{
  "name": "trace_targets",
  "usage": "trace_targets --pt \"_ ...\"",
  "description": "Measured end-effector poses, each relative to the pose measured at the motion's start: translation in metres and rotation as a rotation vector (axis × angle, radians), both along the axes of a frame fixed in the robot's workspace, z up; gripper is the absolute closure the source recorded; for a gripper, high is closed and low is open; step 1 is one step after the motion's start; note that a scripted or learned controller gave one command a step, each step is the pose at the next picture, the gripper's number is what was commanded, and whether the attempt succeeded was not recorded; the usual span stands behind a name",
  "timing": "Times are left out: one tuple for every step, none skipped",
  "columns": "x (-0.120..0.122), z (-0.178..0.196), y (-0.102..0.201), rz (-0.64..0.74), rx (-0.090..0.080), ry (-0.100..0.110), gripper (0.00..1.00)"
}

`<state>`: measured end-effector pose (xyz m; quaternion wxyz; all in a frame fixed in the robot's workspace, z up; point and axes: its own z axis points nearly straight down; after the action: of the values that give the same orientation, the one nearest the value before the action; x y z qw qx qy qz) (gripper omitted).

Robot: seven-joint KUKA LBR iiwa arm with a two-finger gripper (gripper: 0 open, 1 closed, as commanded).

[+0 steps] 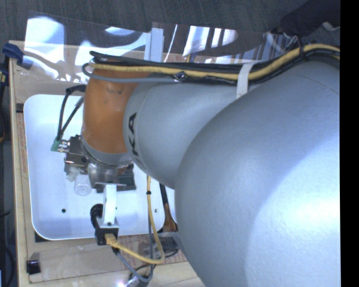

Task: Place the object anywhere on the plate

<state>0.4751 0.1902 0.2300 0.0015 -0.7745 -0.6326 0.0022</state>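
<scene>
KUKA arm [239, 172] looms over left white bin [39, 160], gripper [87, 172] low inside. Small clear object [82, 188] just below wrist, poss. light, slick plastic; grip across sides. Jaw state: can't tell.

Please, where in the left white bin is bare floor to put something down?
Bare floor lies along the left bin's left wall and in its near-left corner, around a small dark speck. The right part is crowded under the arm's orange band and wrist.
</scene>
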Motion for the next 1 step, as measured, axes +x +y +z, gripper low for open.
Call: trace_targets --pt "0.0339 0.0119 -0.0874 -0.153 -0.002 0.001 1.0"
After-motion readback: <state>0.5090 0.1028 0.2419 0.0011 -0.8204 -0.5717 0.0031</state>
